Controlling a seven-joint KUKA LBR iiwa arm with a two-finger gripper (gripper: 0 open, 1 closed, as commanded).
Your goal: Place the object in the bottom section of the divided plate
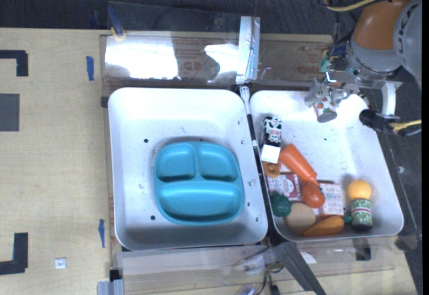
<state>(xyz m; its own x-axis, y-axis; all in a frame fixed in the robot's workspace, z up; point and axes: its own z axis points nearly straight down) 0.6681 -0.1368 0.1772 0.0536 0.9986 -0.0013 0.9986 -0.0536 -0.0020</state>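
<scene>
The divided plate (pixel 198 182) lies bare and open from above, while toys crowd the right bin's (pixel 385 173) lower half.

The divided plate (pixel 198 181) lies in the left bin (pixel 127 153). My gripper (pixel 324 103) hangs over the right bin (pixel 375 153), behind its heap of toy food (pixel 308 190).

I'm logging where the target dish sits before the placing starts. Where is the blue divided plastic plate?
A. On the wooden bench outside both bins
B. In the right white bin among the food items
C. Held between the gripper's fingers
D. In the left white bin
D: the blue divided plastic plate lies flat on the floor of the left white bin, while the gripper is over the right white bin.
</scene>
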